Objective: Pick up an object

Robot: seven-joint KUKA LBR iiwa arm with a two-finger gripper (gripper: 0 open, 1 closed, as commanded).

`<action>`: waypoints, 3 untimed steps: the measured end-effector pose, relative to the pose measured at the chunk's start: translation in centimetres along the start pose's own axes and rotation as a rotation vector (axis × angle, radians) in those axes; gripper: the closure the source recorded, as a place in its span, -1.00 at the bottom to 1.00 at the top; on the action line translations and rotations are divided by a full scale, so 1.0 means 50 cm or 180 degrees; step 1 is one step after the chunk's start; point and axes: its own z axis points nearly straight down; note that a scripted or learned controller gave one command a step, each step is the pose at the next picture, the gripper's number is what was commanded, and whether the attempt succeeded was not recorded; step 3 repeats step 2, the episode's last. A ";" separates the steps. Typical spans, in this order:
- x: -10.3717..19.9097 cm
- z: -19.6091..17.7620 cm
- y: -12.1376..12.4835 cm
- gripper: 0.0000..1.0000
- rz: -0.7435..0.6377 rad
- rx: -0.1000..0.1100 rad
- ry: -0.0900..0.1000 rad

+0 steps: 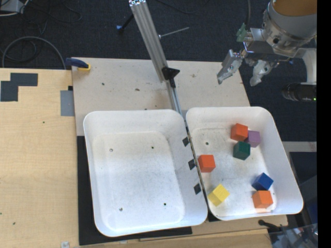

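Observation:
My gripper (242, 72) hangs above the bench behind the right bin (279, 138), its two fingers spread apart and open with nothing between them. In the right bin lie several small blocks: an orange cube (239, 132) touching a purple cube (254, 137), a dark green cube (241, 150) just below them, an orange cube (207, 163) near the left wall, a yellow cube (219, 194), a blue cube (262, 181) and another orange cube (262, 198) at the front right.
The left bin (103, 138) sits beside the right one, with black clips along the shared wall. A slanted aluminium bar (152, 43) rises from behind the bins. A blue and yellow clamp (77, 64) lies at the bench's back left.

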 end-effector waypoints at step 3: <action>0.059 -0.196 -0.002 -1.00 -0.0001 -0.0005 0.0000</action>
